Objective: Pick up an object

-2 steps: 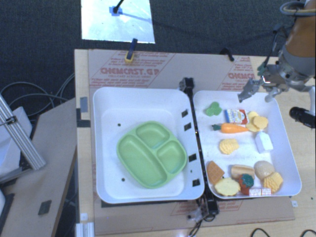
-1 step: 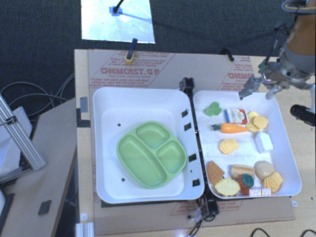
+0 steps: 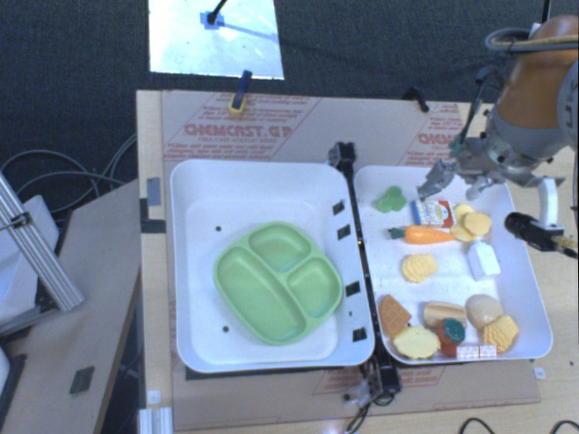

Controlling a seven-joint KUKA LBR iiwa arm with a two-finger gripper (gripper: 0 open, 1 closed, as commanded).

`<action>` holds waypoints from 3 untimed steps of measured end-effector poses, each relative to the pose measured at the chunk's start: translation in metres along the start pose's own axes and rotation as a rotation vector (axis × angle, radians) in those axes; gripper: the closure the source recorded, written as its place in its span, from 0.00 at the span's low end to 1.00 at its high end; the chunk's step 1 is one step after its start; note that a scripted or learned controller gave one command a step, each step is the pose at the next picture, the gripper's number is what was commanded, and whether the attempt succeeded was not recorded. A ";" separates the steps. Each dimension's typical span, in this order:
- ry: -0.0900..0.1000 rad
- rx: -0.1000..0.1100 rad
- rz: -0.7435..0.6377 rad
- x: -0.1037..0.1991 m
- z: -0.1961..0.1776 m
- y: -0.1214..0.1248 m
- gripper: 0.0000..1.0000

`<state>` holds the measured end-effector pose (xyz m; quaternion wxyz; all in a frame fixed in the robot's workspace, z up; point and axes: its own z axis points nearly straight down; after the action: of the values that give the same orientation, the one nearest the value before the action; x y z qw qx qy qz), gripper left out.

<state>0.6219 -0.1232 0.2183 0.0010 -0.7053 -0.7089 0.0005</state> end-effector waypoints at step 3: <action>-0.001 -0.001 0.004 -0.017 0.135 0.000 0.00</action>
<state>0.6215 -0.1400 0.0834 0.0003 -0.7066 -0.7076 0.0003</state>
